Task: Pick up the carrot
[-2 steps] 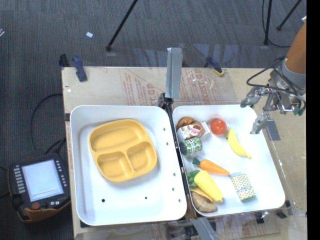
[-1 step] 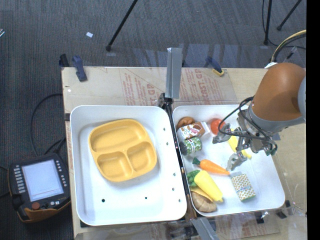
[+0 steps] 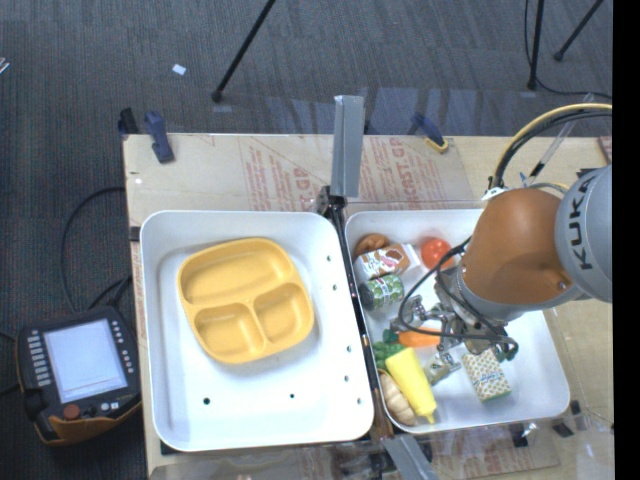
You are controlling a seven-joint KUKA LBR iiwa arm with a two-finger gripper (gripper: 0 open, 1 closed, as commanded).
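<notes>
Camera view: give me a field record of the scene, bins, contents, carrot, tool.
left bin: holds a yellow divided tray
right bin: holds the food items and the arm
carrot: orange, lying across the bin's middle, green top toward the divider, partly under the arm's cables
near carrot: yellow corn in front of it, green can behind it
other items: red tomato, small carton
tool: low over the right bin, just right of the carrot; no grasp visible
arm: orange band above the tool
</notes>
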